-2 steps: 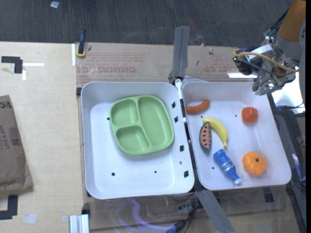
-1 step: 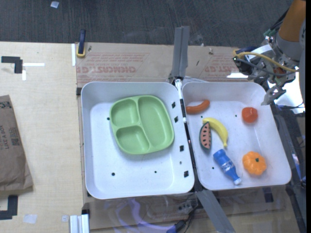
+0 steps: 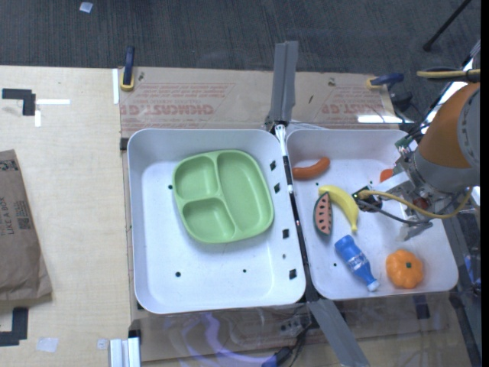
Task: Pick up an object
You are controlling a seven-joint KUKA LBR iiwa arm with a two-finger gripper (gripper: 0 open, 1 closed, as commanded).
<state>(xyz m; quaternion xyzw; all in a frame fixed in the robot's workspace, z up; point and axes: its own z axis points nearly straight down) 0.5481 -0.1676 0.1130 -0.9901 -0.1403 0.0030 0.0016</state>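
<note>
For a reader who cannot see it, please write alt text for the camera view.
A grey robot arm reaches over the right white bin, which holds a toy banana, watermelon slice, sausage, blue bottle and orange pumpkin. The left bin holds a green divided plate.

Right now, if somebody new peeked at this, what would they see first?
Probably the big green divided plate lying alone in the left bin. Then the bright toy food in the right bin: a banana beside a watermelon slice, a sausage behind them, and an orange pumpkin next to a blue bottle in front.
</note>
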